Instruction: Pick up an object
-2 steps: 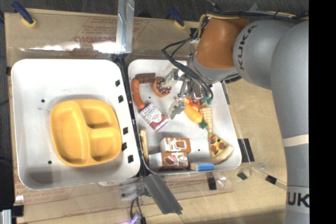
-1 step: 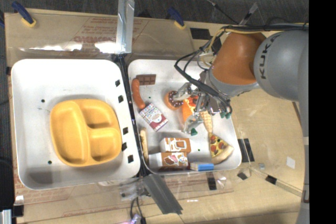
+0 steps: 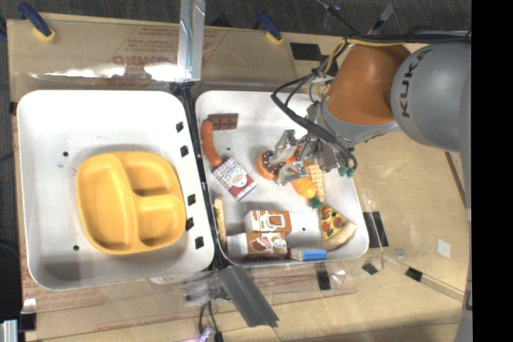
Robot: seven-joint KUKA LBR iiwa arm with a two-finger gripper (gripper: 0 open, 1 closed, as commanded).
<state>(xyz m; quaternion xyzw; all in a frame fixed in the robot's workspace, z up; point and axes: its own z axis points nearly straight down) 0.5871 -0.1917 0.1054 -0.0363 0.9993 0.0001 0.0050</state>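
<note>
Hand (image 3: 290,158) low in right bin (image 3: 264,106)

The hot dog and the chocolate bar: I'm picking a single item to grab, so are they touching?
Cannot tell. In the camera view the hot dog top end sits right at the chocolate bar left end, with no plain gap or overlap.

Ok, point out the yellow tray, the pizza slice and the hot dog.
yellow tray (image 3: 103,204), camera view, on its large left compartment.
pizza slice (image 3: 335,225), camera view, on its topped middle.
hot dog (image 3: 210,142), camera view, on the middle of the sausage.
</note>
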